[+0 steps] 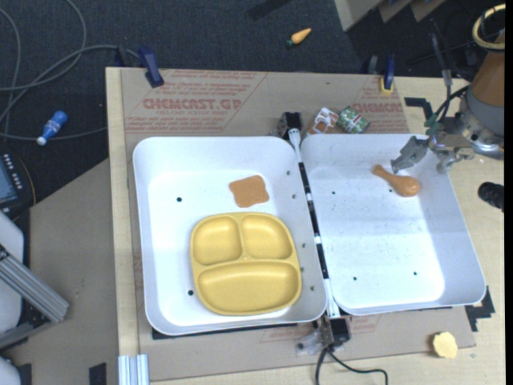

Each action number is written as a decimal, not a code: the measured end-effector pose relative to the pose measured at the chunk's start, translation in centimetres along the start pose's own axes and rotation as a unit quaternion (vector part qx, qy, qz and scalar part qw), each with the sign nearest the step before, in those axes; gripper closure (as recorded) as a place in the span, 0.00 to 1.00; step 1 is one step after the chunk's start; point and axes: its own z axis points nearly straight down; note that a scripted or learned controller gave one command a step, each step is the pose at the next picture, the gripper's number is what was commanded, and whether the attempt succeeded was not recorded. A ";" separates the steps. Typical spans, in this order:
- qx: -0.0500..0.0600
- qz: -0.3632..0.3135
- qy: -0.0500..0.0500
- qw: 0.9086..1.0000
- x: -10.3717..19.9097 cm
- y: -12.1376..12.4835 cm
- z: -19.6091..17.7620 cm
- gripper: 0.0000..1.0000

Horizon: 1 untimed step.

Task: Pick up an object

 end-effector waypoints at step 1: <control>0.004 0.000 0.001 1.000 -2.1 2.4 11.4 0.00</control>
